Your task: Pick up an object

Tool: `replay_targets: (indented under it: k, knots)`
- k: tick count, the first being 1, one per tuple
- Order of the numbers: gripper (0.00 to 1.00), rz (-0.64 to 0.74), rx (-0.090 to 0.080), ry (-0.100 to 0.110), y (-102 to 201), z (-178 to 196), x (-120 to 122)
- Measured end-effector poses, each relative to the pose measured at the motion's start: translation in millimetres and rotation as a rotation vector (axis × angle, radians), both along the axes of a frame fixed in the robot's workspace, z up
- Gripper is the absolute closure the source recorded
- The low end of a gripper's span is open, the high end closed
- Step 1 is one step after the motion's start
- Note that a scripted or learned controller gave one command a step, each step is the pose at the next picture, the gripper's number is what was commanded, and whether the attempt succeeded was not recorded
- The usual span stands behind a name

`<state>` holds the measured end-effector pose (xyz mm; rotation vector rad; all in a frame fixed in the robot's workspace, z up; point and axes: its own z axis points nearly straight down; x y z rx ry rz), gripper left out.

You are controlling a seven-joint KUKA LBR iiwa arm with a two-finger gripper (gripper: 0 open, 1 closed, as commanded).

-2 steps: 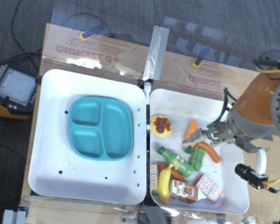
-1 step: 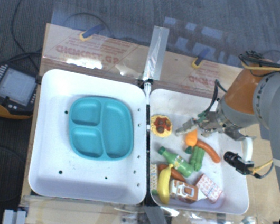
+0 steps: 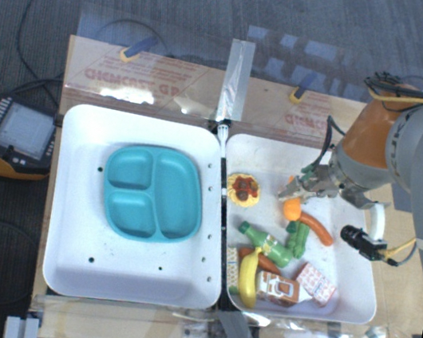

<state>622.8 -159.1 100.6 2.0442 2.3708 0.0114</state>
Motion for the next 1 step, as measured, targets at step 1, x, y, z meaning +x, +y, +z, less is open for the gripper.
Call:
replay_targets:
  k: [1]
  knots:
    - [1.00, -0.028, 0.000, 0.014, 25.7, 106.7, -5.8]
